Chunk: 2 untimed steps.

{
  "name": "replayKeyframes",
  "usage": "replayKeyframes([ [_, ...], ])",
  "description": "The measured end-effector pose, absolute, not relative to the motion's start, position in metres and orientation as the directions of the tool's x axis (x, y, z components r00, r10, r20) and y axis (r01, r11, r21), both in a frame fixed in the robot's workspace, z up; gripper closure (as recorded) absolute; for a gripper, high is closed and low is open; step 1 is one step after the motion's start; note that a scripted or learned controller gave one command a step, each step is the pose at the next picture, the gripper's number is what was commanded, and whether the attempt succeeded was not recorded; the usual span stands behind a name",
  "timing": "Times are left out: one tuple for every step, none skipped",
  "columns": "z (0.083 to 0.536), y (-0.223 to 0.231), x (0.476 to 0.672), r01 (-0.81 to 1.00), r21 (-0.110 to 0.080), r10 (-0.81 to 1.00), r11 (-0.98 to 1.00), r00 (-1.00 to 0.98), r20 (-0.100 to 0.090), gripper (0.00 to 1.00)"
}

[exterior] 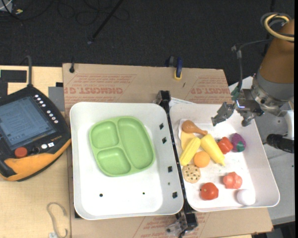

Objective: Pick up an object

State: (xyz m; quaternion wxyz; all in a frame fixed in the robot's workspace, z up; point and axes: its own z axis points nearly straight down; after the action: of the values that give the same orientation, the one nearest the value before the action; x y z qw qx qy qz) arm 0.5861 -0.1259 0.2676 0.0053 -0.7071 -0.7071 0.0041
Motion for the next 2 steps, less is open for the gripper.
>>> replayKeyframes([
  [0.274,-0.126,0.588,1.0,-0.001,1.0,0.002,-0.002,0.0,0.0],
  [0.222,-0.119,0.598,1.0,-0.006,1.0,0.005,-0.005,0.001,0.0],
])
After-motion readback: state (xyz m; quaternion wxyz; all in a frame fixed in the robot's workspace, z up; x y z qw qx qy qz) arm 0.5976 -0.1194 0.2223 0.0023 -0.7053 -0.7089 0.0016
